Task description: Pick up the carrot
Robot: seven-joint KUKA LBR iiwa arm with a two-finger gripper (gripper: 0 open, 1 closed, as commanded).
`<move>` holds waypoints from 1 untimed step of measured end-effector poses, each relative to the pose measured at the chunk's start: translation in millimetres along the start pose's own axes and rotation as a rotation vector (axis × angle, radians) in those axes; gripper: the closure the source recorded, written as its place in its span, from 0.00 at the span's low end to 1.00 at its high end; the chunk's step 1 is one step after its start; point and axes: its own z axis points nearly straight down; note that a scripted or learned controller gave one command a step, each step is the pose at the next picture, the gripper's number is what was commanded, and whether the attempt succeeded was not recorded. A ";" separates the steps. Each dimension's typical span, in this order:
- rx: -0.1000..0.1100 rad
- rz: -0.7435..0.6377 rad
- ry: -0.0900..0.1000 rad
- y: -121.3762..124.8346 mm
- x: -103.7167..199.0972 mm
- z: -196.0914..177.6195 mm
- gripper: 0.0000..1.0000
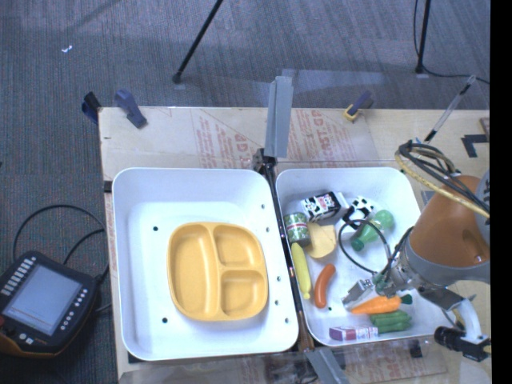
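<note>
Grey carpet (120,38) surrounds a pale wooden surface (184,138). Tripod legs (204,30) stand at the far side, while a handheld control pendant (44,298) rests on the floor, near left.

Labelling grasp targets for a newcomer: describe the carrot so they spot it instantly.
Look in the right-hand white bin, at its near right corner, just by the arm's tool. The carrot lies there on its side: a small tapered orange piece with a green end, directly above a green vegetable, right of the red-orange sausage.
</note>
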 end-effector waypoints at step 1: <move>-0.005 -0.259 -0.003 -13.9 -58.4 -1.8 0.00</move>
